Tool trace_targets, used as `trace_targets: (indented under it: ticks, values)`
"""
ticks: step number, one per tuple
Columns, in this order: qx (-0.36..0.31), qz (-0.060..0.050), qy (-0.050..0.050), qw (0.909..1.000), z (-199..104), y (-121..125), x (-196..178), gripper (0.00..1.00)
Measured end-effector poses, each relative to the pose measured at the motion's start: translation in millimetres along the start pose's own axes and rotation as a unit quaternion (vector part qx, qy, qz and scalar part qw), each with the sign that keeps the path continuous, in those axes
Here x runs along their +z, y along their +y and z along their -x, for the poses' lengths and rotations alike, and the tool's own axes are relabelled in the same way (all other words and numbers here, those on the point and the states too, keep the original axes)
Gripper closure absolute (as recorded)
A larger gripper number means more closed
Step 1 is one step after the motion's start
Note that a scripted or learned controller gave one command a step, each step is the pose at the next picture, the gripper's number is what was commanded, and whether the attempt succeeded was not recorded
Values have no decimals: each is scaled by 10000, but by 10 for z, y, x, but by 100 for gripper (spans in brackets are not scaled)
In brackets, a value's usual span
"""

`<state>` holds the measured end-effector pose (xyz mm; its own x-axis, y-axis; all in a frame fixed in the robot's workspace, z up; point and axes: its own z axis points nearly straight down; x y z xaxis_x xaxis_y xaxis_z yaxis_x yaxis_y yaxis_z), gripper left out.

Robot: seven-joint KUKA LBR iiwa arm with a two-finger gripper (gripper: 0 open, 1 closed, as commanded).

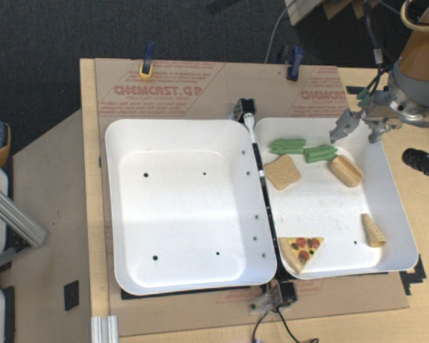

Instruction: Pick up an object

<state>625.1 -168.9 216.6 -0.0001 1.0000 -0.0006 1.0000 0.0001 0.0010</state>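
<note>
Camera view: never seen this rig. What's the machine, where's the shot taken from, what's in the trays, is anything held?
One fixed camera looks down at a slant on a bench. The grey robot arm with an orange band reaches in from the right; its two-finger hand hovers open over the far edge of the right shallow white bin, with nothing between its fingers. That bin holds toy food: two green bean-like pieces, a tan bread slice, a tan bread roll, a small tan cone-shaped piece and a pizza slice. The left white bin sits beside it.
</note>
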Motion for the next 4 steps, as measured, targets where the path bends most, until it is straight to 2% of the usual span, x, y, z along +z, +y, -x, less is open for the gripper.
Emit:
trace_targets:
  ticks: [2,4]
  values:
    - [2,20,-11,10000,263,35,-558,0]
    - [6,28,-19,10000,562,-199,-1141,0]
